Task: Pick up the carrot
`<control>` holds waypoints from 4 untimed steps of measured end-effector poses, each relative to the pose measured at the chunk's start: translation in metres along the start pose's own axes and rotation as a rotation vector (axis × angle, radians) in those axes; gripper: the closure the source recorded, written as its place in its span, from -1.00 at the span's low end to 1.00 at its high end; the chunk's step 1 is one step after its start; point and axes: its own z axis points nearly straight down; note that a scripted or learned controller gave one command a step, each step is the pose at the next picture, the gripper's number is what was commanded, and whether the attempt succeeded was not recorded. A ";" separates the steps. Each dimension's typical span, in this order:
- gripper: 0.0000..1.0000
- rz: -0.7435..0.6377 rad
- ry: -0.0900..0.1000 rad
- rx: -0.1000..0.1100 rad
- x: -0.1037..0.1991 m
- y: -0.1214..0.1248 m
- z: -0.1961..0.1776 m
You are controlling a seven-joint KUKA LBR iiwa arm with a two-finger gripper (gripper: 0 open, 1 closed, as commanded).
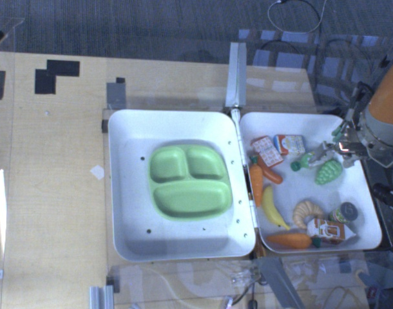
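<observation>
The carrot is a slim orange piece with a small green top. It lies lengthwise against the left wall of the right bin, beside a yellow banana. My gripper hangs over the upper right part of that bin, just above a green bunch of grapes. It is well to the right of the carrot and nothing shows in its grasp.
The right bin also holds a red sausage, two small cartons, a green bottle, a croissant, a can, a box and an orange vegetable. In the left bin sits a green divided tray.
</observation>
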 end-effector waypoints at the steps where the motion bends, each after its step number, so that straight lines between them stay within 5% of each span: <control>1: -1.00 -0.145 0.000 -0.002 0.056 0.050 -0.010; 2: -1.00 -0.104 0.000 -0.001 0.065 0.012 0.095; 3: -1.00 -0.139 -0.002 -0.004 0.038 -0.016 -0.061; 4: -1.00 -0.643 -0.002 -0.002 0.016 -0.013 -0.009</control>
